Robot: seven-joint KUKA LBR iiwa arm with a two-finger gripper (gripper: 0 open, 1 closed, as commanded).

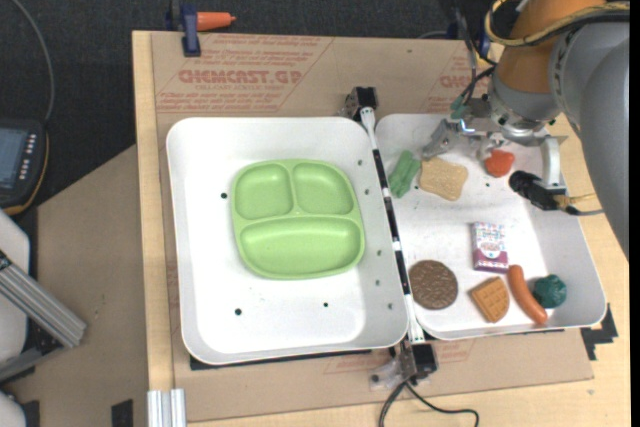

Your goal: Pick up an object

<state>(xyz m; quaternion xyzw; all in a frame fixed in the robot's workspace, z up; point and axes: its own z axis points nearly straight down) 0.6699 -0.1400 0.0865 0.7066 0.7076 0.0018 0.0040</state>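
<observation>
— Where is your gripper (pixel 497 147)?
— I hover just above the small red object (pixel 499 161), right of the bread slice (pixel 444 179).
— And the green tray (pixel 297 218)?
— Far left of the bread slice.

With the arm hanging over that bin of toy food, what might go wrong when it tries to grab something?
1. The tool sits near a small orange-red piece by the right white bin's far wall, so it may bump the wall.
2. The tan bread-shaped slice and the green pickle-like piece lie close together; reaching for one could nudge the other.
3. The orange sausage touches the dark green lump, so a grab might catch both.
</observation>
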